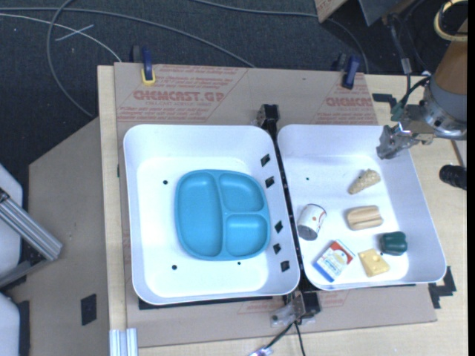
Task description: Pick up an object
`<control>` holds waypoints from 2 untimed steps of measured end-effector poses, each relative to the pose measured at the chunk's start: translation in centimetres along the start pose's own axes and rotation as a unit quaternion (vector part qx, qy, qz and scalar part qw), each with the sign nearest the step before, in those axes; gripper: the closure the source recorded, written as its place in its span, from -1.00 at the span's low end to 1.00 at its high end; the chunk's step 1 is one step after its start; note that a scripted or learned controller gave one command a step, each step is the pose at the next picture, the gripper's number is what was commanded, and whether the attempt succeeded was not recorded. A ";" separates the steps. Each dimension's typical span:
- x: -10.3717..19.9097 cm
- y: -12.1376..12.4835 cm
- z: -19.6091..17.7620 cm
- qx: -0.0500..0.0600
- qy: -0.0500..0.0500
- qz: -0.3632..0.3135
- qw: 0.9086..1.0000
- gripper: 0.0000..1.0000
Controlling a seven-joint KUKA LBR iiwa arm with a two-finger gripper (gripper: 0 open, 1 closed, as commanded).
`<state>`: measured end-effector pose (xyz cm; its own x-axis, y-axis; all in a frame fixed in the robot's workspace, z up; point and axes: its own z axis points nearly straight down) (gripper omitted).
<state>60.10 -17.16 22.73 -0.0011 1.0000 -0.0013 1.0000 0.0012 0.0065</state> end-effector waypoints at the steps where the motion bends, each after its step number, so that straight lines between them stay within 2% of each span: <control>1: 5.9 1.5 0.0 0.002 0.002 -0.003 1.000 1.00; 2: 11.1 2.0 1.0 0.004 0.002 -0.002 1.000 1.00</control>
<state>62.10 -6.05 21.76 -0.0061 1.0000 0.0034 1.0000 0.0061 -0.0025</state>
